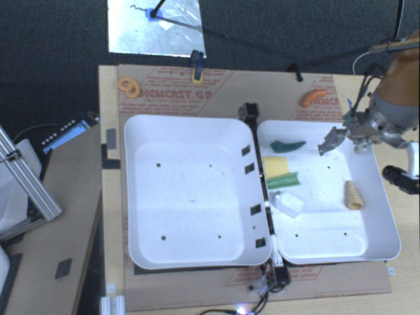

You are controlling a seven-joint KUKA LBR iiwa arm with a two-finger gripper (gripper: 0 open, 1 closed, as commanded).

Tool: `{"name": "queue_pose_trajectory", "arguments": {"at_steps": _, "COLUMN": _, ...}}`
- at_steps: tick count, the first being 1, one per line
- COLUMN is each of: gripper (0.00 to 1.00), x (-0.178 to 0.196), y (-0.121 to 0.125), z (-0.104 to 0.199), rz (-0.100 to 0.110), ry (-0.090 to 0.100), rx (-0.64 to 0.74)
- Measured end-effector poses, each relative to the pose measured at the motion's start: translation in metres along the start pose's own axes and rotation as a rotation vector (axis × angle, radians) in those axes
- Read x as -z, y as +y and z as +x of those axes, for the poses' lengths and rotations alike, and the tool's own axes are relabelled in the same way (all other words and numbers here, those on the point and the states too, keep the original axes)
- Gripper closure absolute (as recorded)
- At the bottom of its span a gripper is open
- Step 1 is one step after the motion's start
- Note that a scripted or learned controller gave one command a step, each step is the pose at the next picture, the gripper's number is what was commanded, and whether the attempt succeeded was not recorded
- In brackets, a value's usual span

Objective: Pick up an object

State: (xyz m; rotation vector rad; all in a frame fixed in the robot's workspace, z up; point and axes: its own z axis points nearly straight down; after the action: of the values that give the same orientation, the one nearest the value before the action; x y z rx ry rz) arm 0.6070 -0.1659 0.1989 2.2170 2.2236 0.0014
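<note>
honestly the gripper (328, 144) is hanging over the right bin's (377, 241) top edge, can't tell its grip state, and the dark green piece (287, 146), yellow block (275, 166) and white block (289, 204) sit crowded by the left wall, so a grab there could easily slip.

I see bare floor of the right bin (328, 238) below the gripper (330, 143); the dark green piece (287, 146) lies just left.
</note>
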Motion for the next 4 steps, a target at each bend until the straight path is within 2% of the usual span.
{"name": "queue_pose_trajectory", "arguments": {"at_steps": 1, "gripper": 0.0, "x": 0.208, "y": 0.014, "z": 0.04, "rz": -0.019, "ry": -0.003, "rx": 0.006}}
{"name": "queue_pose_trajectory", "arguments": {"at_steps": 2, "gripper": 1.0, "x": 0.209, "y": 0.013, "z": 0.038, "rz": -0.006, "ry": -0.002, "rx": 0.007}}
{"name": "queue_pose_trajectory", "arguments": {"at_steps": 3, "gripper": 1.0, "x": 0.193, "y": -0.01, "z": -0.028, "rz": 0.0, "ry": -0.003, "rx": -0.007}}
{"name": "queue_pose_trajectory", "arguments": {"at_steps": 4, "gripper": 1.0, "x": 0.207, "y": 0.065, "z": -0.019, "rz": -0.007, "ry": -0.003, "rx": 0.004}}
